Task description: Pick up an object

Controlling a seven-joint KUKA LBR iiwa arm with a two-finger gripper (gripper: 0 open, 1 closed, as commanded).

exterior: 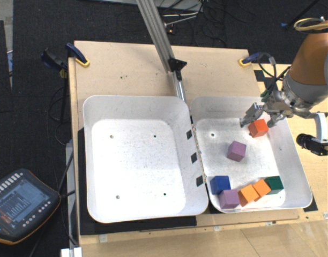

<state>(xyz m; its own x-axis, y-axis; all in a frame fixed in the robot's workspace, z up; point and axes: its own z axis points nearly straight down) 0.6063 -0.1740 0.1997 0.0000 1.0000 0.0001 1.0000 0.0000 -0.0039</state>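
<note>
My gripper [259,119] hangs over the upper right part of the right bin [292,159], with an orange-red block [258,127] between its fingers, held slightly above the bin floor. A purple cube [236,150] lies in the middle of the same bin. Along the bin's front edge sit a blue cube [220,184], a second purple cube [229,198], an orange cube [249,193], another orange block [261,188] and a green block [274,184].
The left bin [99,143] lies beside the right one on the wooden bench. A slanted metal pole [156,25] runs from the top down to the gap between the bins. A teach pendant [19,202] rests at the lower left.
</note>
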